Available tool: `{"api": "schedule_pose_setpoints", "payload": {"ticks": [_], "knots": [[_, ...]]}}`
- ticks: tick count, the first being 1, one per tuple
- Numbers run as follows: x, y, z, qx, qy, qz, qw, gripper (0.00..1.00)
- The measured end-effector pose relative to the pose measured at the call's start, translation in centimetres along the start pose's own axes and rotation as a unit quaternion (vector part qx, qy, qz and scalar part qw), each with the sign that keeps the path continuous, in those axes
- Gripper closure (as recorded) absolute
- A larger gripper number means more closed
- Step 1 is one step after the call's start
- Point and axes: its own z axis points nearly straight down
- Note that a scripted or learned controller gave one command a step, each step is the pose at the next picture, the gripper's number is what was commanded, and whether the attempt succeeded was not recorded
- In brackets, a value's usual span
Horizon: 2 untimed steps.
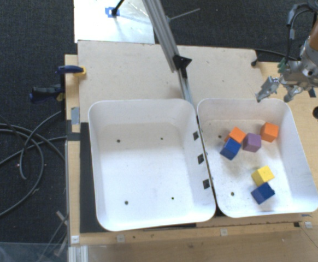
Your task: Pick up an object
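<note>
I am hovering the open, empty pincer (278, 90) over the right bin's (296, 130) upper rim, and should be descending squarely on the isolated orange cube (269, 131) just below.

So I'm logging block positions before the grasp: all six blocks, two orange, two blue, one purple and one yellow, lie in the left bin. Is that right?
Not quite. The count and colours hold, but the blocks lie in the right bin, as the camera view shows: two orange, two blue, one purple and one yellow.
</note>
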Motion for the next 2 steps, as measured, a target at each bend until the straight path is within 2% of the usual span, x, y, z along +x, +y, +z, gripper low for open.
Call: {"api": "schedule_pose_setpoints", "payload": {"ticks": [1,2], "knots": [[7.7,-9.8,7.8,0.006,0.003,-0.001,1.0000,0.00],[8.5,-4.8,17.0,0.001,0.000,0.000,1.0000,0.00]]}}
